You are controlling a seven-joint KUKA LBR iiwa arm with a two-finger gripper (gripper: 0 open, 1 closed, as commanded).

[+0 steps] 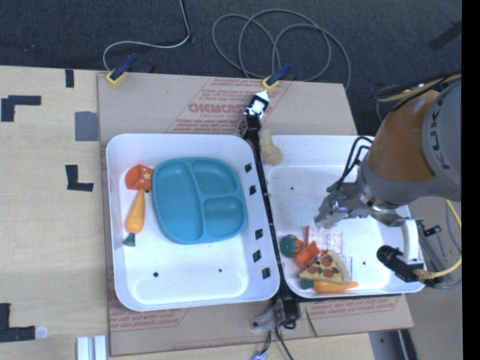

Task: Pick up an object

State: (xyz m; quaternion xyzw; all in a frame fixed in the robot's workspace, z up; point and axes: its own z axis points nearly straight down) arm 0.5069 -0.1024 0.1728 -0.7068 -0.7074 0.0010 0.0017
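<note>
two white bins on the bench [45,223]. left bin [187,283]: one blue plate [199,199], one carrot [136,212] pointing top to bottom. right bin [360,152]: toy food pile [319,265], pincer [330,210] above; its opening cannot be told.

A single fixed camera looks down on the tabletop [45,201] from above, tilted at a slant instead of straight down. It stands far enough back to take in both white bins whole: the left bin [187,283] sits near the middle of the frame, the right bin [315,152] beside it toward the right. A strip of dark carpet [90,13] with loose cables runs along the top edge. The arm [409,152] enters from the right side of the frame.
</note>
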